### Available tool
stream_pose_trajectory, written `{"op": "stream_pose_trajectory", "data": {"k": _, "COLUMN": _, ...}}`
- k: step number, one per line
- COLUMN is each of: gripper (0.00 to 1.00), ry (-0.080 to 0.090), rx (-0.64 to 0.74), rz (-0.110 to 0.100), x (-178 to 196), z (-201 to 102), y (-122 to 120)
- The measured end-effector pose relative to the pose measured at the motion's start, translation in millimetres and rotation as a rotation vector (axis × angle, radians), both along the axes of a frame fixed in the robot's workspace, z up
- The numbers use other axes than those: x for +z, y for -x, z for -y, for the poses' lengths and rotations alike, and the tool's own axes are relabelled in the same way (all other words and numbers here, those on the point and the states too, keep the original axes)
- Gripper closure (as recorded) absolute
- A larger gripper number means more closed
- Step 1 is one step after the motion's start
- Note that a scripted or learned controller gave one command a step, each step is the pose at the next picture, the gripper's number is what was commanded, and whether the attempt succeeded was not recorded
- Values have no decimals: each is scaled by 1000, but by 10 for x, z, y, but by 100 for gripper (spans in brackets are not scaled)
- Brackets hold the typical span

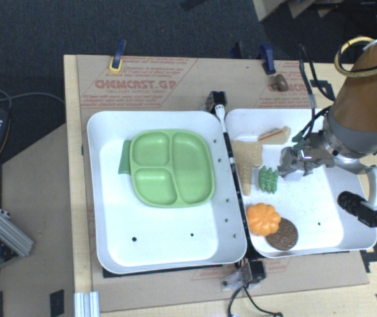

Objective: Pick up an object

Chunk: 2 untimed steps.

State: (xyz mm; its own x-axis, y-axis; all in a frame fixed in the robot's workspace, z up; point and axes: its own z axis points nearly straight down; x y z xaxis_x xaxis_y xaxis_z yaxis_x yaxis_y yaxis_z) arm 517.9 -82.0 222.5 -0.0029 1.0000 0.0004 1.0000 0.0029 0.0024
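Note:
My gripper (295,162) hangs over the middle of the right bin (327,233), just right of a small green bumpy object (268,179). Nothing shows between its fingers. An orange pumpkin-like object (263,218) lies at the bin's front left, touching a dark brown round disc (283,234). A beige wedge (246,160) lies along the bin's left wall, and a thin tan stick-like piece (273,135) sits near the back.
The left bin (109,197) holds a green three-compartment plate (171,167). A black divider strip (229,157) runs between the bins. The arm's orange band and grey body (363,104) cover the right bin's back right corner. A black cylinder (356,208) juts over its right edge.

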Motion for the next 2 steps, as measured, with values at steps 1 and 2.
{"op": "stream_pose_trajectory", "data": {"k": 1, "gripper": 100, "ry": 0, "rx": -3, "rz": -2, "x": 86, "z": -18, "y": 106}}
{"op": "stream_pose_trajectory", "data": {"k": 2, "gripper": 100, "ry": 2, "rx": -3, "rz": -1, "x": 116, "z": 92, "y": 66}}
